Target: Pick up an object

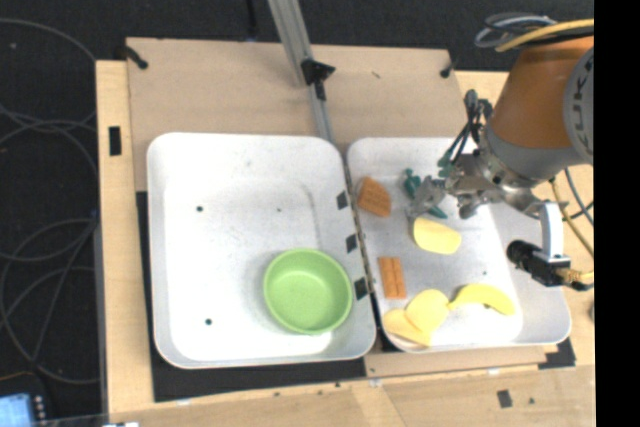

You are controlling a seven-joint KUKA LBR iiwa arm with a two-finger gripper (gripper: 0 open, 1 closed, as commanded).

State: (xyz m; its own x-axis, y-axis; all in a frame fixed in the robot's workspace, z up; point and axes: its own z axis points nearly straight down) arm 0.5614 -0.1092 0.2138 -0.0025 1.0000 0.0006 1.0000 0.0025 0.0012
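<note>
Here, claw [432, 198] low in the right bin [545, 330], grip state unclear, yellow piece [437, 236] just below it.

— What's the arm [545, 105] like, there at the right of the frame?

— Fat and rounded, with a broad orange band and a grey shell beside it. Thin dark cables run down its left side to a metal wrist block.

— And the gripper [432, 203]?

— Slim, with greenish parts.
</note>
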